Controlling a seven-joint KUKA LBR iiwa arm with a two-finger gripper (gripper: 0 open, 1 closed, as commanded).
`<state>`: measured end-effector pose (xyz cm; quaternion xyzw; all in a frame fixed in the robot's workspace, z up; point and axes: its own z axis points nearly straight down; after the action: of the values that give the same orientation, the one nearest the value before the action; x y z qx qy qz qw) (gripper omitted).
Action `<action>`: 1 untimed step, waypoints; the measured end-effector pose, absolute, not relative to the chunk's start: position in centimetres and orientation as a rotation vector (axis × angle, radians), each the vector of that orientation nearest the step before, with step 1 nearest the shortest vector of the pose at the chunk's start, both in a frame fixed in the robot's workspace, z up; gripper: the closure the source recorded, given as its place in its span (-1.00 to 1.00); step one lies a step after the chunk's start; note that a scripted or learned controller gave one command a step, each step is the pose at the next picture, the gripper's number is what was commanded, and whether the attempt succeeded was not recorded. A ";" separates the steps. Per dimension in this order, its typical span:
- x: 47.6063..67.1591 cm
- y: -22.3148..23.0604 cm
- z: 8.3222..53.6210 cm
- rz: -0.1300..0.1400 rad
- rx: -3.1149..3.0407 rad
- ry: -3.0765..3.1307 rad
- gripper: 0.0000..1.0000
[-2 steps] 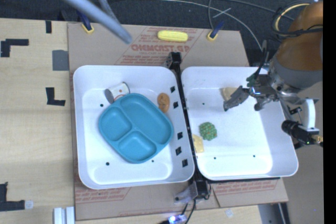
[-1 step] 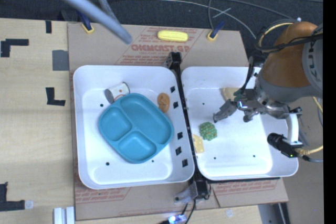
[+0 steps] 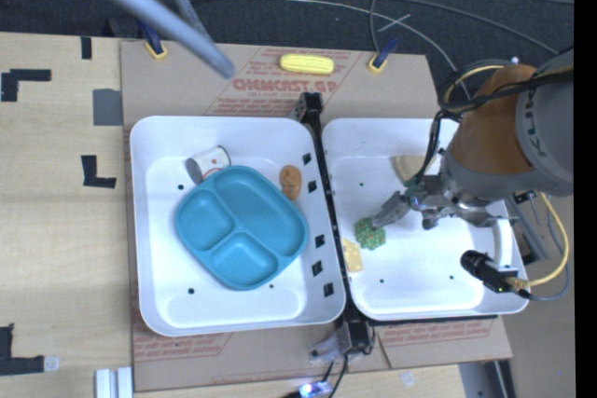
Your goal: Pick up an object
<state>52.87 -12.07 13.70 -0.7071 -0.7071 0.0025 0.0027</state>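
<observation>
My gripper (image 3: pixel 371 226) reaches into the right bin (image 3: pixel 424 298) from the right, low over its left half. Its tip is right at a small green object (image 3: pixel 373 240) on the bin floor and seems to touch its top edge. A pale yellow piece (image 3: pixel 352 255) lies just left of and below the green object, near the divider. A beige flat piece (image 3: pixel 407 167) lies at the back of the same bin, partly behind the arm's cable. The orange band of the arm (image 3: pixel 490 135) stands above the bin's right side.
The left bin (image 3: pixel 149 200) holds a blue divided tray (image 3: pixel 241 226), a small white cup on its side (image 3: pixel 208 165) and a brown lump (image 3: pixel 291 181) by the divider. A yellow item (image 3: pixel 306 64) lies on the cardboard behind the bins. Cables loop over the back right.
</observation>
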 end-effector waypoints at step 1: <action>52.9 -12.0 8.5 0.001 -2.221 -2.223 -1.00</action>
<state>52.87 -12.01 8.48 -0.7067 -0.7076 0.0004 -0.0004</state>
